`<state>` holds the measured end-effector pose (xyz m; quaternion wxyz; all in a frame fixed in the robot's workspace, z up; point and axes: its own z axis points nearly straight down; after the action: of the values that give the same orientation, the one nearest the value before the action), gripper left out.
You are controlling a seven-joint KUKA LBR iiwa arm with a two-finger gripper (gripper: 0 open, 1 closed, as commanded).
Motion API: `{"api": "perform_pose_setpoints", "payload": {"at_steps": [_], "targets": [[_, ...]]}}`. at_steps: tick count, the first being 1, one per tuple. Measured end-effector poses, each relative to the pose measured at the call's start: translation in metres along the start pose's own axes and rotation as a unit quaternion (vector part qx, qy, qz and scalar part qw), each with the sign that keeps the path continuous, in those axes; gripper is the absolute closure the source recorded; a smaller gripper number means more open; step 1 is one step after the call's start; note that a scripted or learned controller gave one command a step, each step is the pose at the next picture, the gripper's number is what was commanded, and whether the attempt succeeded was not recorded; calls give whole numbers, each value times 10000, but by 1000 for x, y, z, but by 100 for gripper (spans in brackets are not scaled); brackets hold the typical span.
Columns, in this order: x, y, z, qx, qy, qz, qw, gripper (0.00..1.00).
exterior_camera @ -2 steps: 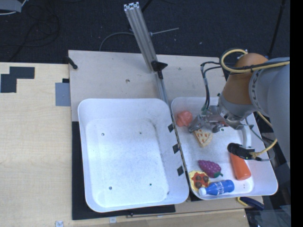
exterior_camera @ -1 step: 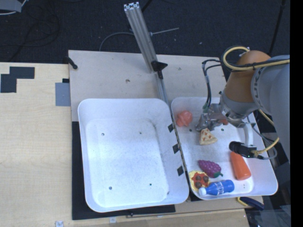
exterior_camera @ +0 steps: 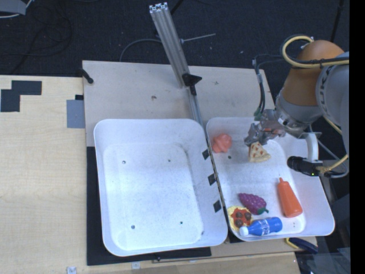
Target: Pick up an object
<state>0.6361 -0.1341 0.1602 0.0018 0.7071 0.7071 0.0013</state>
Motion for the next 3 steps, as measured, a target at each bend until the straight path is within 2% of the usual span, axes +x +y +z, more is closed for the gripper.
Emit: {"api": "perform_pose_setpoints", "payload": {"at_steps": [1, 2, 3], "targets": [[5, -1, -61, -1, 1, -1, 10000, 100], [4, -1, -83, 17, 3, 2, 10000, 100], [45, -18, -88, 21, 8, -12, 10000, 100]]}}
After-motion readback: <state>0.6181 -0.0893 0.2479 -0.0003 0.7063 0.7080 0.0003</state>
